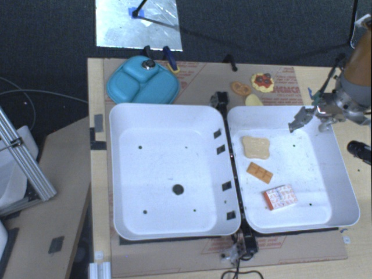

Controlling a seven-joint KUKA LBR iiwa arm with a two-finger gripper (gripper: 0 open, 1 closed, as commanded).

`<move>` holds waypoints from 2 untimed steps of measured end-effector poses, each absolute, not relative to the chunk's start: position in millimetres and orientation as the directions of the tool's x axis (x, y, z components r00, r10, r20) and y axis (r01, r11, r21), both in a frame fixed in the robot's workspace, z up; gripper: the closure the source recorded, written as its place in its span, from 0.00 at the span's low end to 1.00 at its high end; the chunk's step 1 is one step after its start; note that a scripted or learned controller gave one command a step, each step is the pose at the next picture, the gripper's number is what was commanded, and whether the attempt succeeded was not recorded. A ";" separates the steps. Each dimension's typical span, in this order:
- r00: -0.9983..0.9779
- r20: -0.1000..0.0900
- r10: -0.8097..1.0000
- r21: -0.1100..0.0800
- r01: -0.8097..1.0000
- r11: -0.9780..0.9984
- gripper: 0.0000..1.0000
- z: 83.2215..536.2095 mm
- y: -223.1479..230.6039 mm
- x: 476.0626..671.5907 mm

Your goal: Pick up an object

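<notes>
My hand [311, 119] hung over the right bin's [340, 173] far edge, and I could not tell its state from here. The toast [256, 147] lay nearest, flat on the bin floor left of my hand, pale tan and slice-shaped. I judged it a light, stiff toy, probably smooth, best pinched across its narrower width at the edges.
</notes>
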State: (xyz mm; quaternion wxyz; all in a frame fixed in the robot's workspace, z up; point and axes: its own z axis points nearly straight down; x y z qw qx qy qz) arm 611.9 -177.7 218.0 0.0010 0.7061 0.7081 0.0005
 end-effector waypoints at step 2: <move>-0.001 -0.003 1.000 0.010 1.000 0.001 0.00 85.8 -83.8 536.6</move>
